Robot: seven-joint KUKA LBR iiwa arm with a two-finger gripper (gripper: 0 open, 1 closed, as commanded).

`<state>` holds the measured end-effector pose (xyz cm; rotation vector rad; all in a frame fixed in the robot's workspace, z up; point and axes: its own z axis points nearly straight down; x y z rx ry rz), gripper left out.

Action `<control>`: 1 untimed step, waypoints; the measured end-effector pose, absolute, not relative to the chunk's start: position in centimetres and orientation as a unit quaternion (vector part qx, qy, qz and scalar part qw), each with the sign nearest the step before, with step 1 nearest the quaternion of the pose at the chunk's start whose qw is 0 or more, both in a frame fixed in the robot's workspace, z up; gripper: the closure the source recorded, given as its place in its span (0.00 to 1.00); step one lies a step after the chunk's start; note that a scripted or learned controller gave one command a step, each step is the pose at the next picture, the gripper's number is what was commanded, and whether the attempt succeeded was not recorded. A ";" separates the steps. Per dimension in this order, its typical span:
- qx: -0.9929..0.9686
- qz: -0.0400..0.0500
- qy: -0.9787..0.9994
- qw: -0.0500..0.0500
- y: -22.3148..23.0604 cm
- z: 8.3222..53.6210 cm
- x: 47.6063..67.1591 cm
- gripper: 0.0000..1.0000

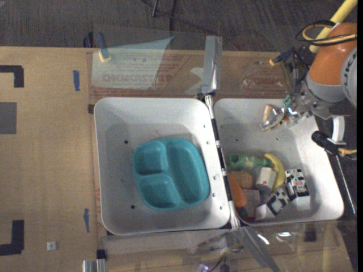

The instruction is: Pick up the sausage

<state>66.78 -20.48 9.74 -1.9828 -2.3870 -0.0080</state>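
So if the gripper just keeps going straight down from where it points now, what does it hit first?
Probably bare bin floor. The gripper hangs over the back of the right bin, and the pile of items with the sausage lies nearer the front. Depth is hard to judge here.

Arm (334,67) reaches in from right, wrist angled down-left.
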 end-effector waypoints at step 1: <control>-0.658 -0.003 -0.753 0.000 -10.1 9.0 66.7 1.00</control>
